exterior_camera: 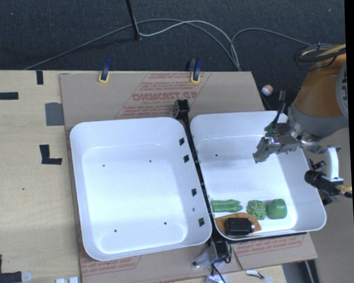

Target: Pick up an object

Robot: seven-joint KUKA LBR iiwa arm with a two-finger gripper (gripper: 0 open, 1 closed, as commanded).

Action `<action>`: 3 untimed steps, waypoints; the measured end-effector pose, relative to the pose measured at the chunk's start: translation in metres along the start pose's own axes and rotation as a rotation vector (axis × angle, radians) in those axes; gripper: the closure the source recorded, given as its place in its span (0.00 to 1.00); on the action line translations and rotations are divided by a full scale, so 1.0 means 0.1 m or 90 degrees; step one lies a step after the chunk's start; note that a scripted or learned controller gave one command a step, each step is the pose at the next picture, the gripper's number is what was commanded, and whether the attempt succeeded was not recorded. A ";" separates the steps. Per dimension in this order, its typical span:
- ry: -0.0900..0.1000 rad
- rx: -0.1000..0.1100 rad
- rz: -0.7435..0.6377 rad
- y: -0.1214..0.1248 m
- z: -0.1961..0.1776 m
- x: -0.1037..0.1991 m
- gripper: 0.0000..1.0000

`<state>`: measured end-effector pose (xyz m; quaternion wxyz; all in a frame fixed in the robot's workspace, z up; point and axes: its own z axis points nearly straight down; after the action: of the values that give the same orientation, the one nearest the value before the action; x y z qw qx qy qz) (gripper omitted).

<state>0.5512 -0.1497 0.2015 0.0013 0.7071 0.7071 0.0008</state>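
In the right bin (235, 126), several small items lie along the near edge: a long green pod-like piece (226, 205), a bumpy green piece (256, 209), a rounder green piece (276, 208), and a black object (238, 226) resting on an orange one (250, 218). My gripper (263, 153) hangs over the right side of that bin, well behind the items and apart from them. Nothing shows between its fingers.
The left bin (130, 131) sits beside the right one, with a black divider strip (193, 172) between them. Both rest on a cardboard sheet (157, 92) held by clamps (105, 72) at the back. Cables run across the dark floor behind.
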 end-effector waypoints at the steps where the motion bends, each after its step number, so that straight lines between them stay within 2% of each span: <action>1: 0.000 0.000 0.000 0.04 -0.47 -0.08 1.00; 3: 0.001 0.003 -0.003 0.22 -0.25 0.85 1.00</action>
<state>0.5728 -0.0642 0.2269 -0.0008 0.7057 0.7086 -0.0002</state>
